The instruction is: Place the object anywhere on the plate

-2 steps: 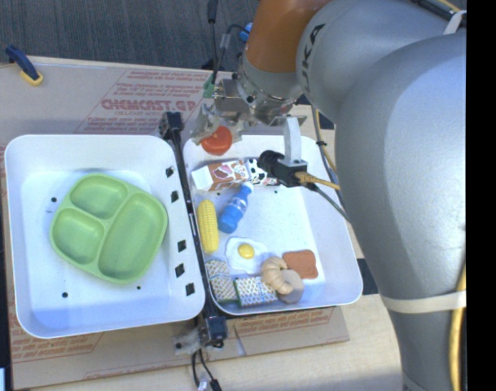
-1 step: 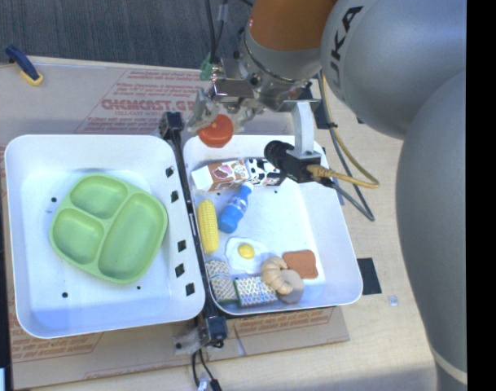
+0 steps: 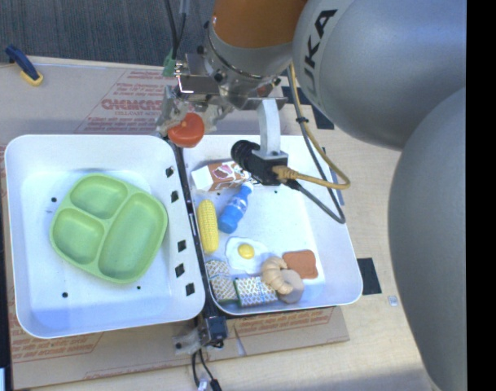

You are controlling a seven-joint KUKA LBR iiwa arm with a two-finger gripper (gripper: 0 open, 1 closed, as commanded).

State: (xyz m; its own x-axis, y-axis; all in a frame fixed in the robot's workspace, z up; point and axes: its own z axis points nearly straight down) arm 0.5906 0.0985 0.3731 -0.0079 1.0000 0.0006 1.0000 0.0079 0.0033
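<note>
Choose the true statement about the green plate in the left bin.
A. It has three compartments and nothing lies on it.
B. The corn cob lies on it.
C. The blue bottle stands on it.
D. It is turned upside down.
A: the green plate shows three bare compartments, while the corn cob and blue bottle lie in the right bin.

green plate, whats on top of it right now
No object rests on the green plate; its three compartments are bare. The red object sits at the gripper, above the bins' divider, not over the plate.
</note>
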